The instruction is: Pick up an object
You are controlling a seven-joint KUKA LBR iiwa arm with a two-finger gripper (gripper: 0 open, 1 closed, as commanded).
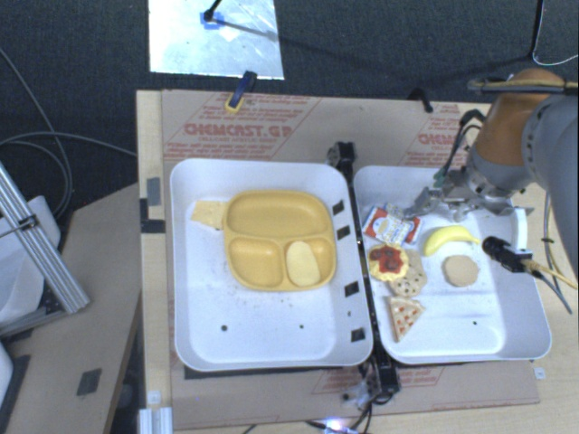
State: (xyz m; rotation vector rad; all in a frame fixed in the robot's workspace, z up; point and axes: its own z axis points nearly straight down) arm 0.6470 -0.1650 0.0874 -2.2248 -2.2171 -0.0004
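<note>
Hovering low over the far part of the right white bin (520, 337), my claw (432, 197) points toward the divider between the bins; whether it is apart or together I cannot tell. Just beside its tip lies a red-and-white crinkled packet (393, 225). Nearer the camera from my claw sit a yellow plastic banana (450, 238) and a round tan cookie (460, 270), with a triangular toy pizza slice (404, 315) further on. Beyond the divider, the left white bin (194, 333) holds a yellow compartment tray (276, 238).
</note>
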